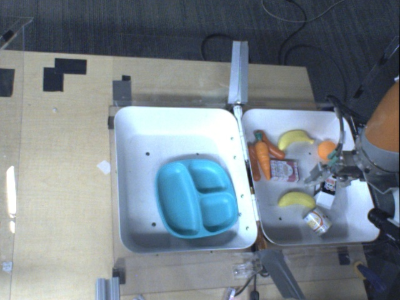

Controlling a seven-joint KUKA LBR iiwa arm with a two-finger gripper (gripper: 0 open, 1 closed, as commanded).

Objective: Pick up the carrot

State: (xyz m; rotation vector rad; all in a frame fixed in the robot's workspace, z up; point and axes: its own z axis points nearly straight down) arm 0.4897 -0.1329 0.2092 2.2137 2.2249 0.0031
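Two white bins side by side on the worktop (56,167). Left bin (134,142) holds a blue divided plate (197,197), toward its front right. Right bin (350,227): carrot (262,158) by the left wall, near the back, tilted, a second orange carrot-like piece (272,146) touching it. Red packet (283,170) just beside the carrot. Two bananas, one at the back (294,139), one mid-front (296,199). Orange fruit (327,150) near the right side. Small can (317,222) at the front. Pincer (325,177) over the bin's right part, well apart from the carrot; cannot tell if apart or together.
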